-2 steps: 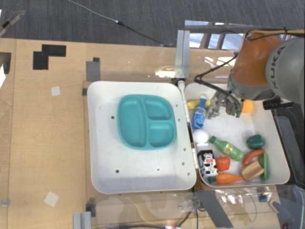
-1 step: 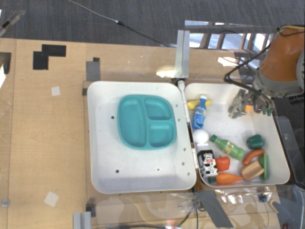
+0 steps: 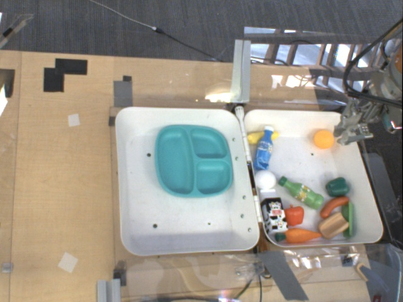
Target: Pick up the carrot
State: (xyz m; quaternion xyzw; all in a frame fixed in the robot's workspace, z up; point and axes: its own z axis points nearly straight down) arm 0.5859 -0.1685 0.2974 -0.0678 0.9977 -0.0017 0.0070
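Over at the right bin's [image 3: 371,187] far right corner, the gripper [image 3: 352,129] hangs above the rim, the arm [image 3: 384,80] folded in from the right with cables looping over it — nothing sits between the fingers, though whether they are spread or closed I cannot tell from up here.

Down in that bin it's a crowd. The carrot [image 3: 302,235] lies along the near wall, tip pointing right, well apart from the gripper. Just left of it stands a small black-and-white cow box [image 3: 273,214], with a red piece [image 3: 294,215] touching beside it. A green bottle [image 3: 301,192] lies tilted mid-bin, a white ball [image 3: 265,181] near the left wall, and a blue bottle [image 3: 264,150] with something yellow [image 3: 254,137] at its cap end. An orange ball [image 3: 323,139] sits just beside the gripper. On the right — a green pepper [image 3: 337,185], a sausage [image 3: 334,206], a bread piece [image 3: 333,226].

Left bin [image 3: 132,231]: one teal divided plate [image 3: 192,160], lying flat.
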